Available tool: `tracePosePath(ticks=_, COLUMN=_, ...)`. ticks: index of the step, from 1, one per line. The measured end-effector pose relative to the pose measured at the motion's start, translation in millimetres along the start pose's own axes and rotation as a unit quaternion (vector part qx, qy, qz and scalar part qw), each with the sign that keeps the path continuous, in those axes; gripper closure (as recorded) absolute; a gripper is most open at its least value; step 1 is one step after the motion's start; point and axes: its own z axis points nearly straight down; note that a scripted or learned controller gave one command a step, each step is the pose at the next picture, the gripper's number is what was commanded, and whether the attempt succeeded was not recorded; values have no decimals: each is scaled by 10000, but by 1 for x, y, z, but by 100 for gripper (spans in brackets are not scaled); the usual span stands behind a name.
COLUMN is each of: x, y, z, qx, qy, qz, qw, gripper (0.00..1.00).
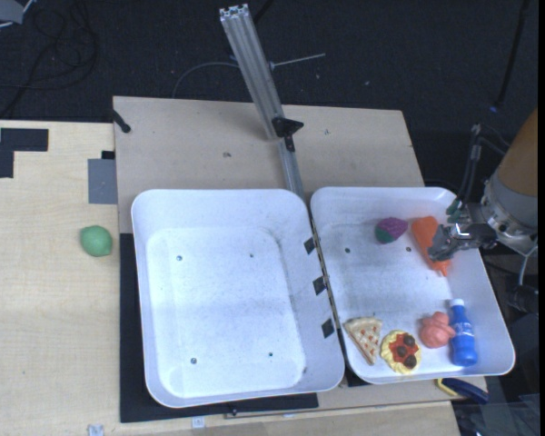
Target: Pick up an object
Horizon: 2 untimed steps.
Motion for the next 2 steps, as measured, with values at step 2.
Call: tracePosePath(ticks=2, x=103, y=-15, z=8, qx=25, qy=10, qz=-18, qw=10000, gripper=100)
